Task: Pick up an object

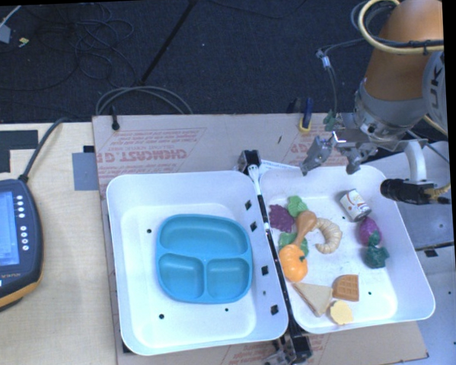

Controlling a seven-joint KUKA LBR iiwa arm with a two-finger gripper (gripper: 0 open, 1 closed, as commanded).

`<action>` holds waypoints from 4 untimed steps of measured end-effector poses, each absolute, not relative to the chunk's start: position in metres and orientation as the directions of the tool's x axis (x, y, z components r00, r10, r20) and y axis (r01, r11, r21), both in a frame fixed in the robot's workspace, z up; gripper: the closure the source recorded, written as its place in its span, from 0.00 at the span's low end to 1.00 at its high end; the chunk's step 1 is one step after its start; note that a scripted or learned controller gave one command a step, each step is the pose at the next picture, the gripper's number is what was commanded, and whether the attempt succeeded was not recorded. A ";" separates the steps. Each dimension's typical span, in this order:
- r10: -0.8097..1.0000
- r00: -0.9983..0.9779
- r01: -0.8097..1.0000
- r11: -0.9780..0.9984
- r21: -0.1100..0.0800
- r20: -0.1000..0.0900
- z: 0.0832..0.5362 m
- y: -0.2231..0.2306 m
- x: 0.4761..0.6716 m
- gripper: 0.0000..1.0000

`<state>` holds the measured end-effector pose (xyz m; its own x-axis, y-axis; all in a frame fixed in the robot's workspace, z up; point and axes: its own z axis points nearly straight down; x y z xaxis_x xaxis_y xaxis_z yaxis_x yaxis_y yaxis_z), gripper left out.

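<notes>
Toy food lies scattered in the right bin (417, 298) — a small can (355, 204) near the back, a purple piece (368, 229) and a dark green piece (375, 256) just below it, a tan croissant (328, 236) at the middle, an orange fruit (293, 264) with a purple (280, 217) and a green piece (296, 205) above it, and a wedge (314, 295), a waffle-like square (345, 287) and a yellow round (341, 312) toward the front. None of it is held. Above the bin's back edge hangs the gripper (335, 154), its two fingers spread apart with nothing between them, clear of the can. Beside it, the left bin (135, 297) bears a blue divided plate (203, 257) — and a pendant (10, 239) rests at the far left of the bench.
</notes>
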<state>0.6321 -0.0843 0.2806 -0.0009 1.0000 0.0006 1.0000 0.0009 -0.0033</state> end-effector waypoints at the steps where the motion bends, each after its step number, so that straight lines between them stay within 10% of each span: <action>1: 1.000 -0.002 1.000 0.002 -0.004 0.001 0.290 -0.085 0.632 1.00; 2: 1.000 -0.006 1.000 0.006 -0.010 0.003 0.181 -0.009 0.643 1.00; 3: 1.000 -0.006 1.000 0.006 -0.002 0.002 0.187 0.059 0.643 1.00; 4: 1.000 0.011 1.000 -0.011 0.007 -0.007 0.274 -0.071 0.644 1.00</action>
